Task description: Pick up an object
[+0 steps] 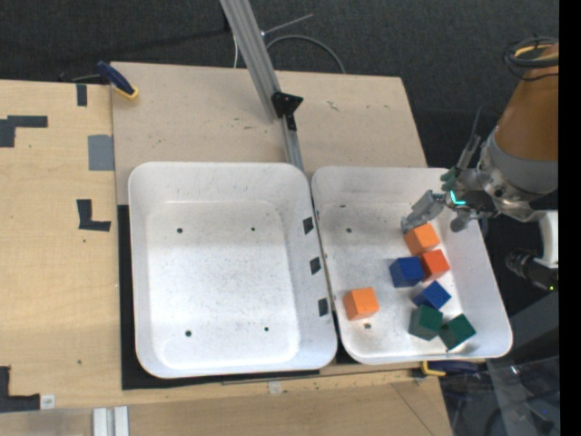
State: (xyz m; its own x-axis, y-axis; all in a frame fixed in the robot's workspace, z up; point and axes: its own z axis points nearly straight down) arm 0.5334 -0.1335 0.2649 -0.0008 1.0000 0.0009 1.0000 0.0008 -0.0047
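Camera view: my gripper [434, 209] sits in the right half of the frame, over the upper right part of the right bin [363, 184]. The fingers point down-left toward the blocks; whether they are spread or closed I cannot tell from this slant. Nothing visible between them.

The blocks all lie in the right bin's lower right. An orange block [421, 239] is just below my fingertips, nearest candidate. A second orange block [437, 262] and a blue block [407, 272] are touching or nearly touching it. Further down: a smaller blue block [435, 294] and two green blocks [425, 322], [458, 331]. One orange block [360, 302] stands apart, centre-bottom of the bin. The left bin [145, 184] is to the left.

Risk, as I judge it: the cluster is tight. A finger descending on the near orange block could land on its neighbour, push the group aside, or wedge two blocks. The bin wall at right also crowds my approach.
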